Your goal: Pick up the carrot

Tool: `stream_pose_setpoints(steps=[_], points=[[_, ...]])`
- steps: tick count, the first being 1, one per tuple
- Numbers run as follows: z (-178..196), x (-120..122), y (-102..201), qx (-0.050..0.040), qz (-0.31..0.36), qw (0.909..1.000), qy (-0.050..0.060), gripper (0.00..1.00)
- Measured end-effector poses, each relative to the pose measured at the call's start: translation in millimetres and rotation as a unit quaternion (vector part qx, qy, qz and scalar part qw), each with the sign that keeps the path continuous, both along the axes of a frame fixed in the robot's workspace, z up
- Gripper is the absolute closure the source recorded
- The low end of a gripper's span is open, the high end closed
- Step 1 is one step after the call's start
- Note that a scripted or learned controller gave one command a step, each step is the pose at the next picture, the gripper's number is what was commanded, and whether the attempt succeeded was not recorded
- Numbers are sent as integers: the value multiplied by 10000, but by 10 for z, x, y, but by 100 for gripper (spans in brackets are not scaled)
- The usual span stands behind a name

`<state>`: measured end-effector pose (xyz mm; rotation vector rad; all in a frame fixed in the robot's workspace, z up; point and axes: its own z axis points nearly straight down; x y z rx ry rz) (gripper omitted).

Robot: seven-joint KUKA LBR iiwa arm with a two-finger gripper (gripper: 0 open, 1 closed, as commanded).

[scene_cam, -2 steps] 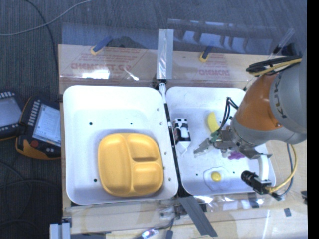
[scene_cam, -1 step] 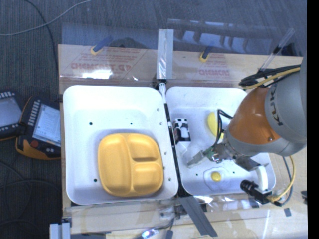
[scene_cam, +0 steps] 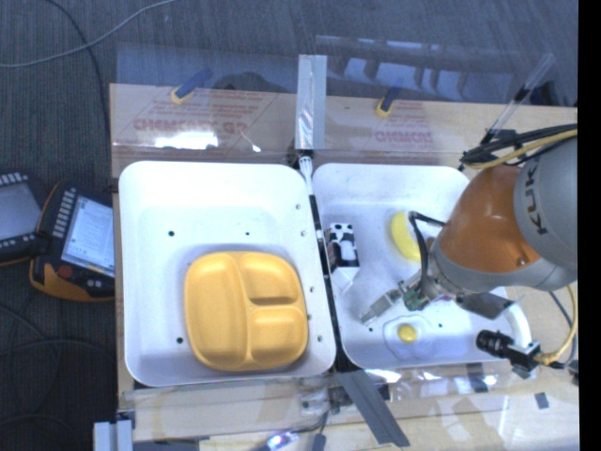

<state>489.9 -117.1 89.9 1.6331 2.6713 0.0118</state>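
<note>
While claw (scene_cam: pixel 380 305) hovers in right bin (scene_cam: pixel 362 191), carrot unidentifiable

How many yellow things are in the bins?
3: a big yellow tray in the left bin; a yellow piece and a small yellow one in the right bin. The arm may hide more.

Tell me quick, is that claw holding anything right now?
Gripper: low in the right bin, near a small yellow piece; open or shut, or holding anything, cannot be told.
</note>
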Motion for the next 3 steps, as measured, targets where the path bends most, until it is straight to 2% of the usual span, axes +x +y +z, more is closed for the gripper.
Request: stream_pose_setpoints(steps=[1,2,3], points=[[898,-57,747,-3,-138,9999,104,0],[-22,-34,106,9,642,9979,57,0],[-17,-5,-59,32,86,10000,23,0]])
